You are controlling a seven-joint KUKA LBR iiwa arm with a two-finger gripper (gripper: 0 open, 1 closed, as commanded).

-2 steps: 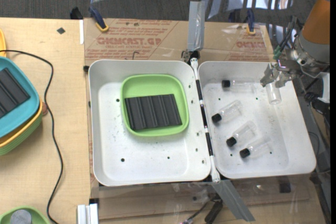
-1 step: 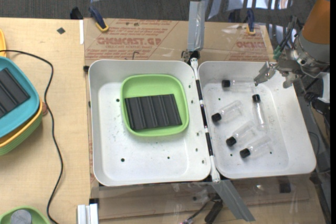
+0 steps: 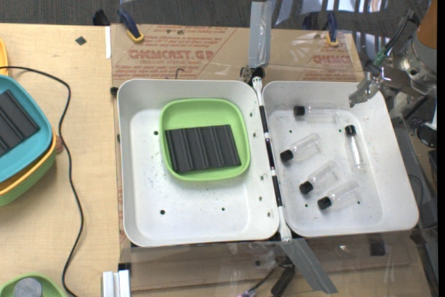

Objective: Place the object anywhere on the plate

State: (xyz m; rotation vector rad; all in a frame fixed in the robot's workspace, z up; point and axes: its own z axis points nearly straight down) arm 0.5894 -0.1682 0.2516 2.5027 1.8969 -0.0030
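Note:
The green square plate (image 3: 237, 115) lies in the left bin (image 3: 142, 209), toward its back, with a dark ridged mat (image 3: 201, 148) on it. Several clear vials with black caps lie loose in the right bin (image 3: 393, 209): one near the back (image 3: 314, 110), one lengthwise at the right (image 3: 354, 147), and others at the middle (image 3: 304, 147), lower middle (image 3: 321, 177) and front (image 3: 341, 197). My gripper (image 3: 363, 90) hangs over the back right corner of the right bin, apart from all the vials, with nothing seen in it.
A metal divider (image 3: 268, 149) separates the two bins. Cardboard (image 3: 181, 49) with clamps stands behind them. A stack of teal and yellow dishes (image 3: 24, 142) and a black cable (image 3: 71, 170) lie on the wooden table at left.

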